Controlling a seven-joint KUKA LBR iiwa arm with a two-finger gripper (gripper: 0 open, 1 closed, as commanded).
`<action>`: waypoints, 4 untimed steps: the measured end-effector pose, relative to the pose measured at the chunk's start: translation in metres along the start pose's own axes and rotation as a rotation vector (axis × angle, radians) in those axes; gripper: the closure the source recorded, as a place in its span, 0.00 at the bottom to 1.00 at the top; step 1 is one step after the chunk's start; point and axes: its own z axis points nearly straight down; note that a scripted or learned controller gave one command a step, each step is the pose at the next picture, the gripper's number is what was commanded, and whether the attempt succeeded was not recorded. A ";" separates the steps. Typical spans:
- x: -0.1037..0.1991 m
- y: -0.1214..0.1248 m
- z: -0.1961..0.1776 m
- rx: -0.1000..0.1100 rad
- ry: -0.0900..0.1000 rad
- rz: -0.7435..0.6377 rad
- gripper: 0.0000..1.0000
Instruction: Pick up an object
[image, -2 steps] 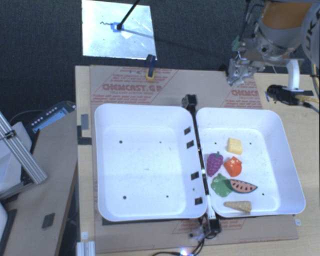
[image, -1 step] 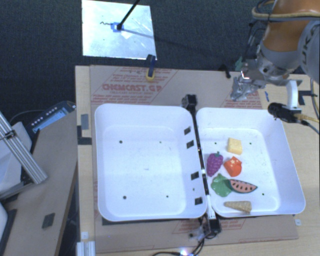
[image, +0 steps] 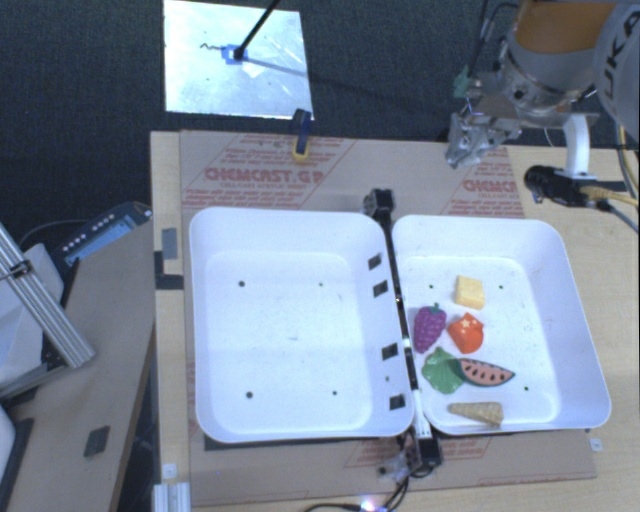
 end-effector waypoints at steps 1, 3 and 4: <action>-0.040 -0.003 0.079 0.015 -0.003 0.011 1.00; 0.126 0.000 -0.008 0.003 0.002 -0.003 1.00; 0.135 0.001 -0.061 0.002 0.001 0.003 1.00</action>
